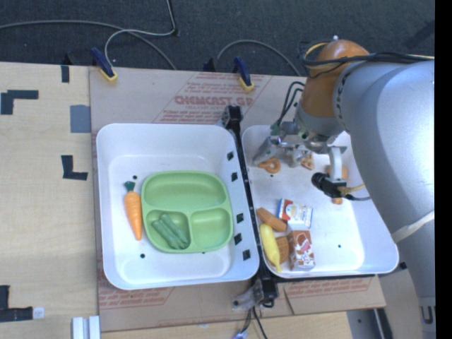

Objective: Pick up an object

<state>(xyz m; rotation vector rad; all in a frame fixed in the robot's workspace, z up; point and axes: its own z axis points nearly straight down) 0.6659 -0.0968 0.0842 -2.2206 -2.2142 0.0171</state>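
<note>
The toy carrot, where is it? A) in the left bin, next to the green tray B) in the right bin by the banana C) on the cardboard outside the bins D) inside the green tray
A: the toy carrot lies on the floor of the left bin, just beside the left edge of the green tray, not inside any of its compartments.
</note>
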